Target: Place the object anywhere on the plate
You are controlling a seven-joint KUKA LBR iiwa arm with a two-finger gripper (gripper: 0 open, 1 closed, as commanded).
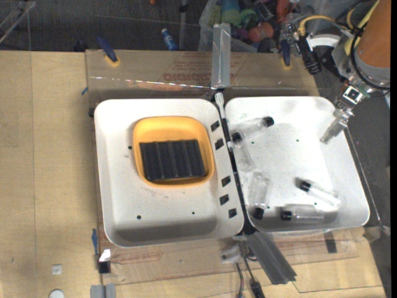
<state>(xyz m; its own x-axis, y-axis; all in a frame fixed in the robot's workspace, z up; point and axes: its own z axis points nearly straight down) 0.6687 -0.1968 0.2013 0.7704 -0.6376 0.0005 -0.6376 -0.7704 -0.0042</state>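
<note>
On the wooden surface [43, 166] sit two white bins side by side. The left bin [118, 216] holds a yellow plate [170, 128] with a dark ridged block [172, 160] lying flat on it. The right bin [291, 113] holds several clear little tubes with black caps. One tube [254, 125] lies near the top left of this bin. Another tube [258, 197] lies low by the wall between the bins. Two more tubes [310, 197] lie near the bottom right corner, close together. The fingers [335, 126] hang over the top right part of this bin, pointing down and to the left. I cannot tell if they are apart or together. No tube is between them.
</note>
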